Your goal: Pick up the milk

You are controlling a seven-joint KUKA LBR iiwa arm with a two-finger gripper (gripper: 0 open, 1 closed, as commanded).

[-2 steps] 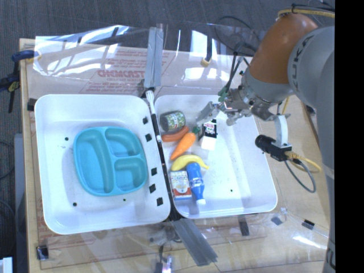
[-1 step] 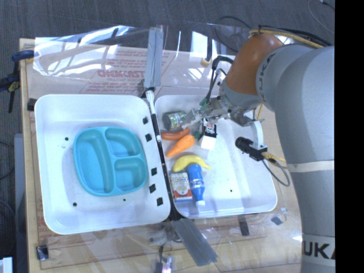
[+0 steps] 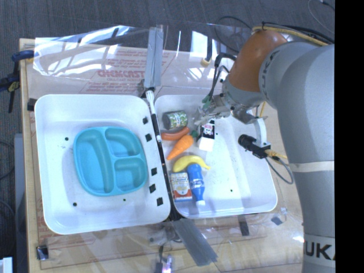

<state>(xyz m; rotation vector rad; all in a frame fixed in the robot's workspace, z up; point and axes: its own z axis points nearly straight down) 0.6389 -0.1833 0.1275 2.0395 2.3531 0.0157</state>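
Camera view: two-finger gripper (image 3: pixel 206 120) hung over the right white bin (image 3: pixel 250 195).
Grip: whether it was open or closed could not be told.
Milk: small white carton with dark label (image 3: pixel 207 136), just below the gripper, beside the orange carrot (image 3: pixel 181 145).
Left bin: blue divided plastic plate (image 3: pixel 111 159).

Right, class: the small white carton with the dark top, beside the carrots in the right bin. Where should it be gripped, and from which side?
Probably from straight above, closing across the narrow width of the small white carton at its pale mid-body. It looks slim and boxy, so those sides should be flat. The orange carrot sits close on its left, so come in vertically, not sideways.
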